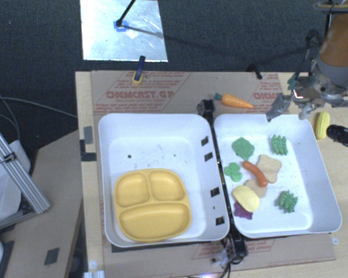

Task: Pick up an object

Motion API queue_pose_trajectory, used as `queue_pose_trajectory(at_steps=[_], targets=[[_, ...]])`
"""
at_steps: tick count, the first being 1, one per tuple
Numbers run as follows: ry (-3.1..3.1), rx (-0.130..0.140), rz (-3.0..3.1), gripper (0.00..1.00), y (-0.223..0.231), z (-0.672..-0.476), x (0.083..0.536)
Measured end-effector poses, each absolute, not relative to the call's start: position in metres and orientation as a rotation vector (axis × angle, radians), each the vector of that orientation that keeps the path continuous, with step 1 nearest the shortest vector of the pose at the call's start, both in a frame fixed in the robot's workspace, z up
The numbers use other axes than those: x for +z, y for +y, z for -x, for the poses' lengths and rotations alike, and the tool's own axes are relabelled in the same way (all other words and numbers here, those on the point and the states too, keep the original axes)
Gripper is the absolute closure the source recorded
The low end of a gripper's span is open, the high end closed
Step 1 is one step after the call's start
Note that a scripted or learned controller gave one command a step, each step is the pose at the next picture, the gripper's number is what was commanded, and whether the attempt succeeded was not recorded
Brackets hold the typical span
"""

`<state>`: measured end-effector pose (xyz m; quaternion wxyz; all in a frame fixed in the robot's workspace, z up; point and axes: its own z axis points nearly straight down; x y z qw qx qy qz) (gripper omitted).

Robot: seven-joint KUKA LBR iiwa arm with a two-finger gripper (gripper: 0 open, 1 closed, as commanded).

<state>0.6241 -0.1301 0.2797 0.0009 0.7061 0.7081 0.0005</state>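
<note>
Camera view. Two shallow white bins sit side by side on the tabletop, which is covered by a brown printed board.

The left white bin holds one yellow plastic three-compartment plate in its lower half.

The right white bin holds the objects for picking, grouped left of its centre:
- A green leafy toy piece lies uppermost.
- A smaller green toy piece sits below it.
- An orange-red toy sausage lies slantwise, touching a tan bread-shaped slice.
- A yellow potato-shaped toy rests partly on a purple piece.
- One green ridged toy lies toward the upper right of the bin.
- A second green ridged toy lies toward the lower right.

Outside the bins, an orange toy carrot lies on the tabletop just above the gap between them. A yellow corn-shaped toy sits beside the right bin's upper right corner.

The gripper is in the upper right of the frame, over the right bin's upper rim. Its fingers are spread, with nothing between them. It is well apart from the grouped toys.
</note>
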Motion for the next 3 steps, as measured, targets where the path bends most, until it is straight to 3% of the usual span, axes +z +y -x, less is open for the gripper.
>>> queue_pose_trajectory(at_steps=[1,2,3], targets=[[2.225,-0.010,-2.232,0.00,-0.147,-0.551,0.174],[2.225,-0.004,-2.227,0.00,-0.133,-0.485,0.089],[2.230,0.008,-2.210,0.00,-0.082,-0.540,0.084]])
